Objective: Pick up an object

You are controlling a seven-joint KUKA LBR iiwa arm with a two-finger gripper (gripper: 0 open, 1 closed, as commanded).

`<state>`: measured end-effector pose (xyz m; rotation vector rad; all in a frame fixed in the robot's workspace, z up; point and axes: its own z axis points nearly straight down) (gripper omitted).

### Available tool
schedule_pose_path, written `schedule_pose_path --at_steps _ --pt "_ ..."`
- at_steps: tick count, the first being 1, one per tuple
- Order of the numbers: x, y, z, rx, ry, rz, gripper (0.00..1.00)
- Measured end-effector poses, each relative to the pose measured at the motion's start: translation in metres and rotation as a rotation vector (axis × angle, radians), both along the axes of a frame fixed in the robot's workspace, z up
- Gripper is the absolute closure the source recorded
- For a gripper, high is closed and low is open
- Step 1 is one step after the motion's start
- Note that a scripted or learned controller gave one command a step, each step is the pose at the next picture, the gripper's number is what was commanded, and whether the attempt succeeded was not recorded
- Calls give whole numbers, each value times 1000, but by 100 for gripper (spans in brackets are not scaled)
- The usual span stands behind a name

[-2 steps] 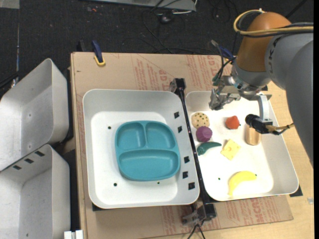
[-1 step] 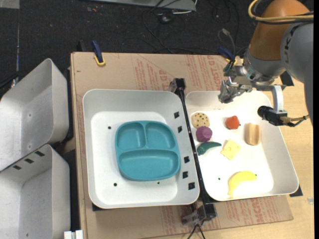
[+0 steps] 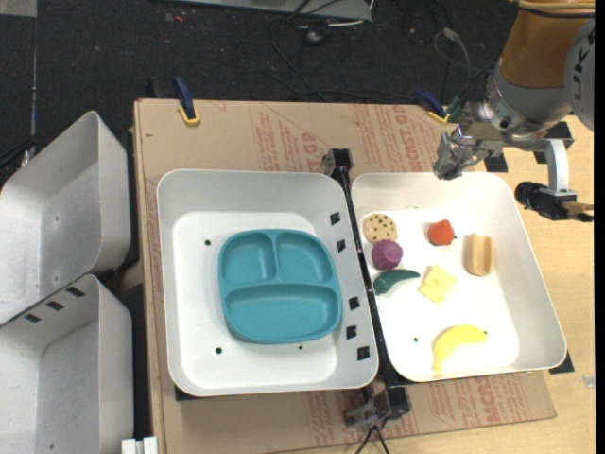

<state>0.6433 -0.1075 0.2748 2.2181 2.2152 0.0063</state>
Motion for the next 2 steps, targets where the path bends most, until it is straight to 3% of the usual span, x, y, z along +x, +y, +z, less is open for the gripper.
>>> schedule_pose_path --at_steps 2 --pt "-3 118 -25 4 8 10 100"
